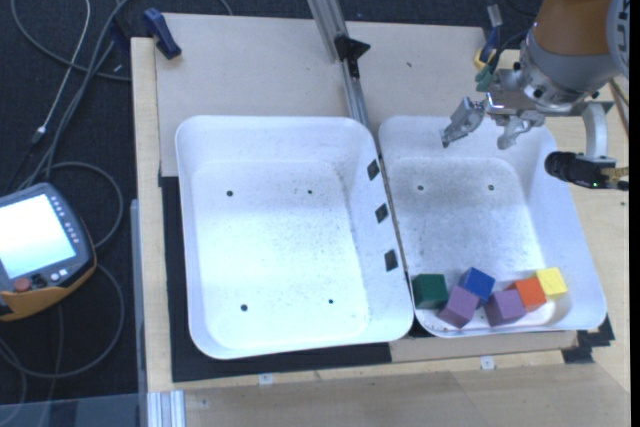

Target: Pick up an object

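Grey metal two-finger gripper (487,130) hangs spread open and holding nothing over the far end of my right shallow white plastic bin (560,215), well apart from the small coloured cubes (487,295) along its near wall.

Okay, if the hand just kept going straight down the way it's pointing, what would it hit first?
Probably the bare floor of the right bin. The open hand hangs over its far end; the blocks sit along the near edge. Depth is uncertain.
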